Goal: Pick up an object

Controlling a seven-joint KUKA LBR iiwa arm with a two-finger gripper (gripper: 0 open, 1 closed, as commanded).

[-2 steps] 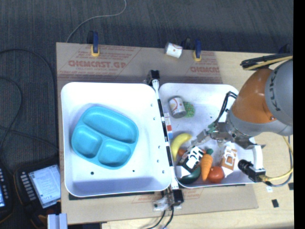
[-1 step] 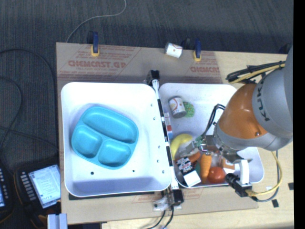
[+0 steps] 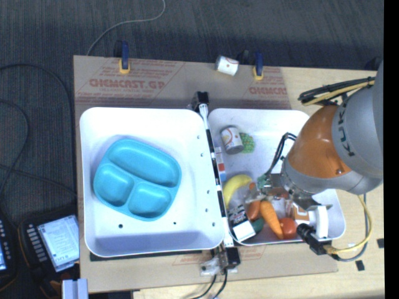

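Observation:
The right bin (image 3: 274, 118) holds a pile of small objects. A small tin can (image 3: 232, 139) lies by a green item (image 3: 248, 143) near the far side. A yellow banana (image 3: 235, 185) lies in the middle. An orange carrot (image 3: 269, 217), a red tomato (image 3: 287, 227) and a black-and-white box (image 3: 242, 227) crowd the near side. My gripper (image 3: 273, 192) is low in this bin, just above the carrot and right of the banana. The wrist and its orange band (image 3: 315, 151) cover most of it.
The left bin (image 3: 100, 229) holds a blue divided tray (image 3: 137, 177). A white roll (image 3: 227, 65) and two blue clamps (image 3: 124, 56) (image 3: 258, 66) sit at the bench's far edge. Yellow and black cables (image 3: 340, 248) trail near the right bin's front corner.

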